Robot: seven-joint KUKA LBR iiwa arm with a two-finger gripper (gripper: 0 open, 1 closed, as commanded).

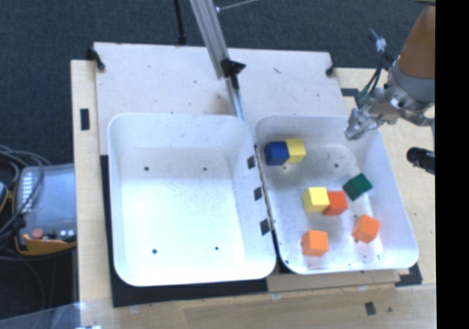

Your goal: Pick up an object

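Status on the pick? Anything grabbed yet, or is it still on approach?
Done: nothing lifted. All blocks lie in the right white bin: blue cube touching a yellow cube, another yellow cube against an orange-red cube, a green cube, two orange cubes. In hand: nothing visible; the hand sits at the bin's upper right rim. Left: descend, grasp, lift.

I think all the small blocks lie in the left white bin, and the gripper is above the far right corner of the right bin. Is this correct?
Not quite. The camera view shows the small coloured blocks, such as the blue cube and the green cube, in the right white bin, not the left white bin. The gripper is indeed above the right bin's far right corner.
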